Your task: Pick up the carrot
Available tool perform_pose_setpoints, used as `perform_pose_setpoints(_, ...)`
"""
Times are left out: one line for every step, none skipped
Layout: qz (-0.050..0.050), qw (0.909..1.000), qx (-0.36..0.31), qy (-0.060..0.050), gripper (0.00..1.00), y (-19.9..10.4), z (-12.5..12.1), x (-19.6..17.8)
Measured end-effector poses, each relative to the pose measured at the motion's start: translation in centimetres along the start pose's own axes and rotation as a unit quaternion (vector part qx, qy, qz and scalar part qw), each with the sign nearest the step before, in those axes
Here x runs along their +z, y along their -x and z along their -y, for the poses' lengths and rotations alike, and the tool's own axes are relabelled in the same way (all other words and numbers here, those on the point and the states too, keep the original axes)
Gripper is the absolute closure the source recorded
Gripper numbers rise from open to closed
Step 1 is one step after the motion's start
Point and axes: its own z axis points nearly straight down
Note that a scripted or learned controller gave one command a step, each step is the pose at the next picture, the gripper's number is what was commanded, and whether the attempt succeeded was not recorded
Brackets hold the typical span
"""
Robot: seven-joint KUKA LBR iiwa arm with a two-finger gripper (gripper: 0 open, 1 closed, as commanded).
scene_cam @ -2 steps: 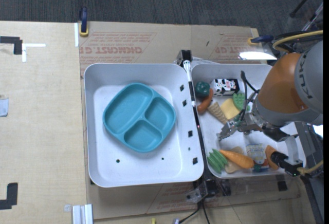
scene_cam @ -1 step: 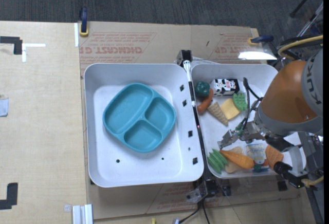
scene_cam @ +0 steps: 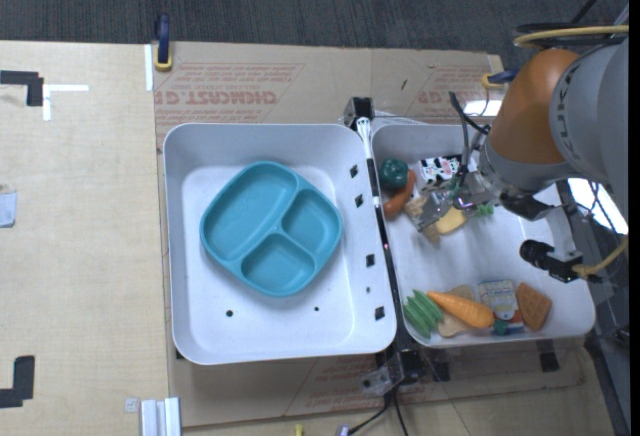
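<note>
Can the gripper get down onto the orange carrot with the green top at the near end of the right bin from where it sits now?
Probably yes. The orange carrot with the green top lies uncovered on the pile, open from above; the gripper is farther back in the right white bin.

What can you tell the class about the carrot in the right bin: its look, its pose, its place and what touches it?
The carrot is a toy, plastic by its look, with an orange tapered body and a green leafy top. It lies flat near the front edge of the right bin, leafy end toward the left bin and tip toward a cracker-like piece. It rests among other toy food, touching a pale piece under it. The gripper is apart from it, further back in the bin.
</note>
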Motion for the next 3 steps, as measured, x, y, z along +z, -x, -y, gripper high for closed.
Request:
perform_pose_setpoints(0.002,1.0000,-0.002,0.001,1.00,0.1,-0.1,-0.9)
perform_pose_setpoints(0.002,1.0000,-0.002,0.000,0.00,0.0,-0.1,-0.9)
perform_pose_setpoints(-0.001,0.9999,0.015,-0.001,0.00,-1.4,4.4,0.8)
